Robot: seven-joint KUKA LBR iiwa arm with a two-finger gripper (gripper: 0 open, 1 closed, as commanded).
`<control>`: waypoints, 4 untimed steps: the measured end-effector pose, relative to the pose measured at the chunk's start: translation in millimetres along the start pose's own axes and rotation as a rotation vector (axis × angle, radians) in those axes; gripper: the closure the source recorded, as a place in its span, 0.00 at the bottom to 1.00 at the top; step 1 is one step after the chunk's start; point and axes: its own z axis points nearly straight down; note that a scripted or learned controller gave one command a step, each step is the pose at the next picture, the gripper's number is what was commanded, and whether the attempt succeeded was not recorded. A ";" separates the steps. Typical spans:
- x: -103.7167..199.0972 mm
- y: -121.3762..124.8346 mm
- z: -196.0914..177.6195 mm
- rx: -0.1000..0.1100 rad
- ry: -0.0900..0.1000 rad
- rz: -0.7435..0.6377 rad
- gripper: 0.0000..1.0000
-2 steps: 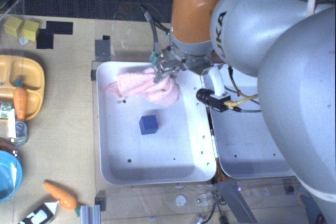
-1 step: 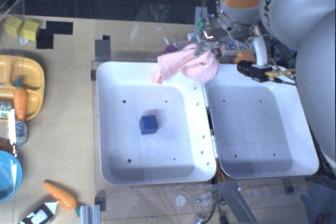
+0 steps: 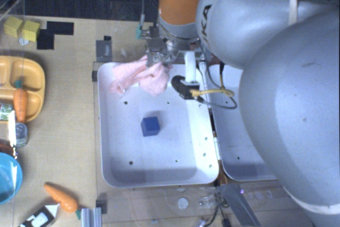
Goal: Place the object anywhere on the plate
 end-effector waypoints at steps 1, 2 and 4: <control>32.4 -37.4 15.7 0.001 0.000 0.062 1.00; 43.2 -46.7 148.5 -0.008 0.004 0.194 1.00; 37.6 -41.0 121.2 0.001 0.000 0.159 1.00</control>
